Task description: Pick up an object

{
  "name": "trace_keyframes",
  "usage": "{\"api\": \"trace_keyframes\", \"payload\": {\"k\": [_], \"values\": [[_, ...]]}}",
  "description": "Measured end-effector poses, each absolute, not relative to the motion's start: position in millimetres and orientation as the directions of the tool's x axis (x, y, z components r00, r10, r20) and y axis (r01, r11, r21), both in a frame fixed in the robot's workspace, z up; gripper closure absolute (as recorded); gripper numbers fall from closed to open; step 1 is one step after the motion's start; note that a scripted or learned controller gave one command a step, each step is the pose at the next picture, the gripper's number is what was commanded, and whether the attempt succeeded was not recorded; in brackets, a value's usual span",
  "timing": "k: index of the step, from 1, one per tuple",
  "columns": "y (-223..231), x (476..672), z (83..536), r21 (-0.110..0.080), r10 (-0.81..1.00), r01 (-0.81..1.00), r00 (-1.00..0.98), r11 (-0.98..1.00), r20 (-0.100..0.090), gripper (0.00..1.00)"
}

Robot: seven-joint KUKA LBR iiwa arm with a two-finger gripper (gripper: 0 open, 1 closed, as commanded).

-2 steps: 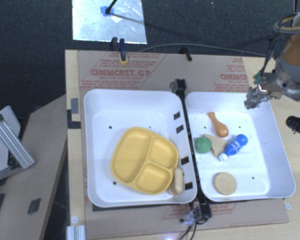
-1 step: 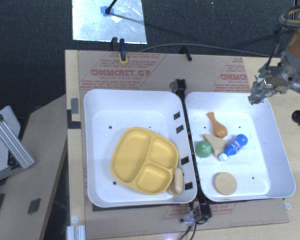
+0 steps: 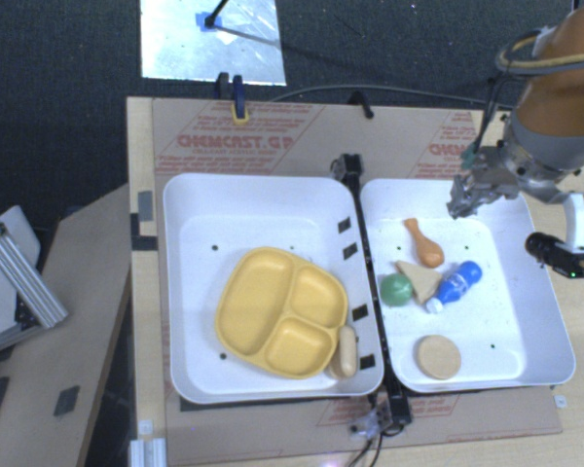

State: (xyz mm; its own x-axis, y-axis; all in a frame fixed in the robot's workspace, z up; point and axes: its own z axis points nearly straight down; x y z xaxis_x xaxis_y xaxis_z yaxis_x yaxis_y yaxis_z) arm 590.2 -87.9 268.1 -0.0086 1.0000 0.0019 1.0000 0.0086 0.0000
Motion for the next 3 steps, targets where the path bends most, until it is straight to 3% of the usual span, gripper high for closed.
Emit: {"api": "trace_keyframes", "payload": {"k": [3], "values": [[81,566.1,243,0.000,1.000,1.000,-0.011,0.011,0.003,1.00]]}}
